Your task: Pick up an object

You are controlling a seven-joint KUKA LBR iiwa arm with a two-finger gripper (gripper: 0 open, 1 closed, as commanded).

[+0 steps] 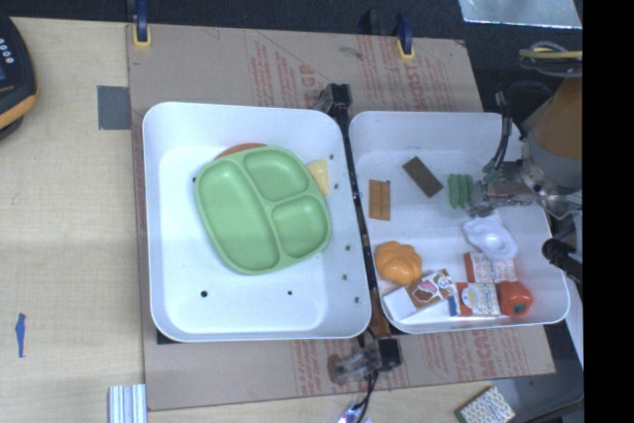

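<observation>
While the grey arm with its orange band leans in from the right edge, its gripper [492,188] sits low over the right-hand shallow white bin [451,126], near that bin's right wall. Whether it is open or closed I cannot tell; the metal parts at its tip blur together, and nothing is visibly clamped there.

Two things lie closest to it. A small green ribbed block [459,190] rests just to the left of the tip, its long axis running up and down the view, roughly parallel to the wall between the bins. A crumpled clear-white plastic piece [490,238] lies just below the tip, toward the near edge of the bench. Either seems a likely target, and the green block looks the firmer choice: a short sideways shift to the left would put the tool above it, and closing across its narrow width would suit its upright lie.

Farther left in the same bin are a dark brown flat bar [423,177], tilted diagonally, an orange-brown rectangular bar [379,198], and a rounded orange toy [398,263]. Printed cartons [466,292] crowd the near corner. The left bin [168,243] holds a light green divided plate [263,207], well apart from the tool.
</observation>
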